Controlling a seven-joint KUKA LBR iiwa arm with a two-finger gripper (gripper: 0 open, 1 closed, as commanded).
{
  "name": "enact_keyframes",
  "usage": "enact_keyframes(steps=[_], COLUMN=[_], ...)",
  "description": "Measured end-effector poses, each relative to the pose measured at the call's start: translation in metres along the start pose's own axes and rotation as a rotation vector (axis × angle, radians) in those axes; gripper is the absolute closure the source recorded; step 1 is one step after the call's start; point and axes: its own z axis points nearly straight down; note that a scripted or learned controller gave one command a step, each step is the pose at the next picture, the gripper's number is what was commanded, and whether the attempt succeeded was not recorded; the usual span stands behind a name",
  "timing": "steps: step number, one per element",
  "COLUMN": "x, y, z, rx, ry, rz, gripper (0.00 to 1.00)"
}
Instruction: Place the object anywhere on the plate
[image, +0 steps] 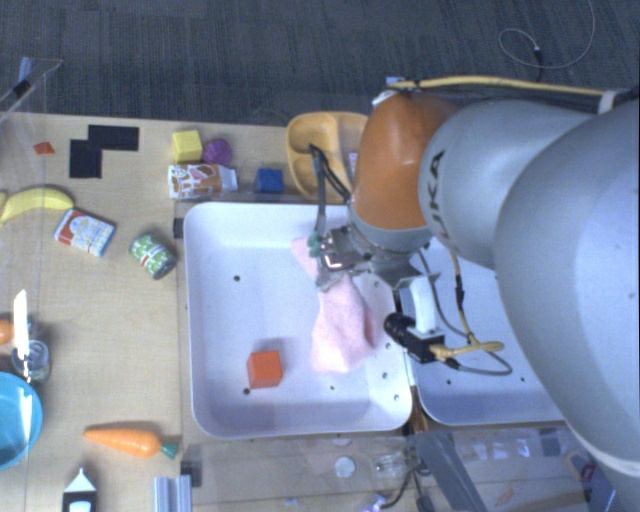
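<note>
The fingers (333, 262) look clamped on the top edge of a soft pink cloth (340, 325), which hangs down over the left white bin (215, 300). So I'd say we're mid-carry, grasp done. No plate shows near it, so the next move needs a clean lift and a swing to wherever it sits. 1 small orange cube (265, 369) lies below-left in the same bin.

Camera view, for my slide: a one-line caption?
Gripper over pink cloth in left bin, orange cube nearby.
</note>
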Motion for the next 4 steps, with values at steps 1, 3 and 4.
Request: enact_keyframes(steps=[1,3,4], x=[0.074,0.088,0.013], y=[-0.011,0.021,0.028], z=[0.047,0.093,0.097], rx=[0.006,-0.004,-0.011], ry=[0.001,0.002,-0.001], rz=[0.068,-0.015,-0.212], gripper=[1.00,1.00,1.00])
